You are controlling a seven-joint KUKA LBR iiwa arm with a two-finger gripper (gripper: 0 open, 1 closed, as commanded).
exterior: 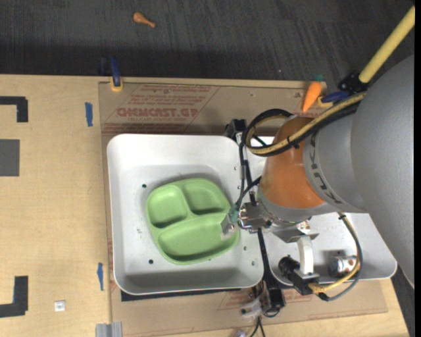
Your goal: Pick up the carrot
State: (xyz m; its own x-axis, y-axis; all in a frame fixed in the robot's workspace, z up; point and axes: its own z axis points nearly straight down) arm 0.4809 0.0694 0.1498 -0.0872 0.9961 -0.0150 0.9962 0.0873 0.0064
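Observation:
A small orange carrot (312, 96) with a green top lies at the far edge of the right bin, just above the arm's orange band and partly hidden by it and by cables. My gripper (235, 220) is low over the left bin (125, 197), at the right rim of a green divided plate (191, 218). It is far from the carrot, toward the near left of it. Nothing shows in the gripper.
The arm's grey body and orange band cover most of the right bin (378, 260). Black cables loop over the wall between the bins. A yellow rod (391, 41) slants at the top right. A small orange object (143, 20) lies on the dark floor beyond the bench.

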